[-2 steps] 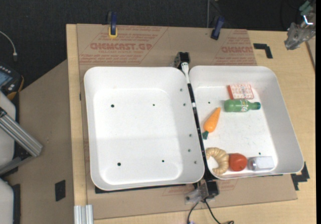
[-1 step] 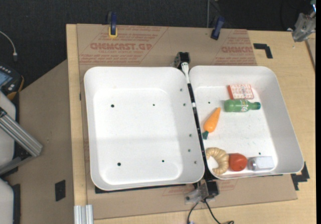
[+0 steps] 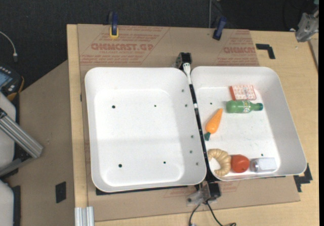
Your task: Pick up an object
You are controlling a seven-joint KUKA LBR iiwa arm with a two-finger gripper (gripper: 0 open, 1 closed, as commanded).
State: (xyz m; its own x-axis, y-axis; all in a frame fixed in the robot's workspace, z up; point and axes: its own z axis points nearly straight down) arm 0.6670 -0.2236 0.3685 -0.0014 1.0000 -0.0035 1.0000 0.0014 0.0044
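Observation:
The right bin (image 3: pixel 283 103) holds several objects. A pink patterned box (image 3: pixel 242 91) lies near its back, with a green bottle (image 3: pixel 244 107) on its side just in front of it. An orange carrot (image 3: pixel 214 121) rests by the bin's left wall. At the front edge sit a tan croissant (image 3: pixel 220 160), a red tomato (image 3: pixel 239 163) and a clear bottle with a blue cap (image 3: pixel 264 164), close together in a row.
The left bin (image 3: pixel 101 118) stands beside the right one on a cardboard-covered bench (image 3: pixel 76 68). Two blue clamps (image 3: pixel 113 23) (image 3: pixel 219 27) hold the board's far edge. A metal rail (image 3: pixel 17 134) lies at the left.

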